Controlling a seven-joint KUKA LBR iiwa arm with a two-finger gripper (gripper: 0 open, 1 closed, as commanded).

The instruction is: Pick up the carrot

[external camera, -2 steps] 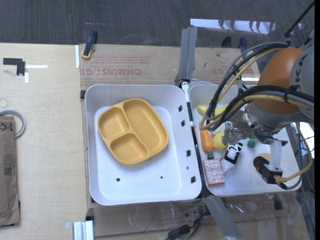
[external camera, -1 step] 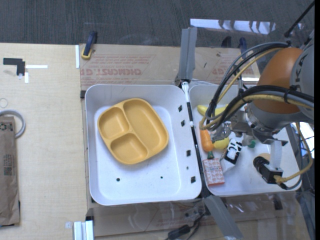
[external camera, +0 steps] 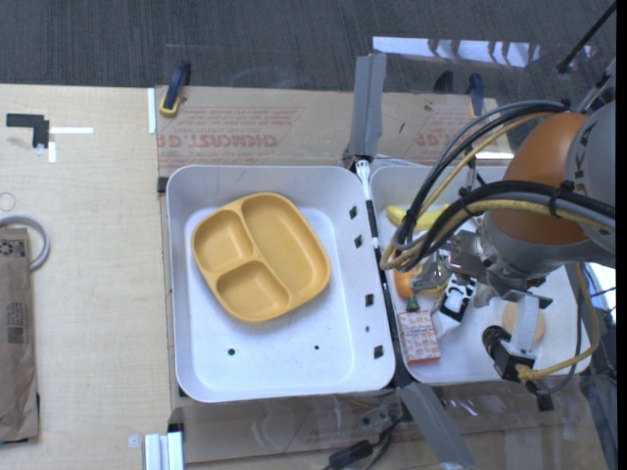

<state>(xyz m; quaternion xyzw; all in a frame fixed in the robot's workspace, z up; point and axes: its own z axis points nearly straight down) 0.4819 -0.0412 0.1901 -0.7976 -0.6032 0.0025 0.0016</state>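
**Arm low over the right bin, carrot not yet lifted**

The carrot [external camera: 403, 284] looks to be the small orange piece against the left wall of the right bin [external camera: 460, 368], half hidden under cables, so I can't vouch for its full shape. Just below it lies a small red packet [external camera: 418, 338], and above it a yellow, banana-like thing [external camera: 416, 218] pokes out from behind the hoses. A pale round item [external camera: 522, 326] sits further right.

The hand [external camera: 443, 280] is buried beneath the wrist and the orange band; from where I stand I cannot tell how it is set, nor whether anything sits in it.

My read is that this is the reach-and-descend step, with the grasp unconfirmed. The next move would call for a clean close on the orange piece without snagging the packet, then a straight lift.

The left bin [external camera: 196, 341] holds a yellow divided plate [external camera: 260, 256]. A brown paper bag [external camera: 18, 331] lies on the tabletop [external camera: 88, 292] at far left.
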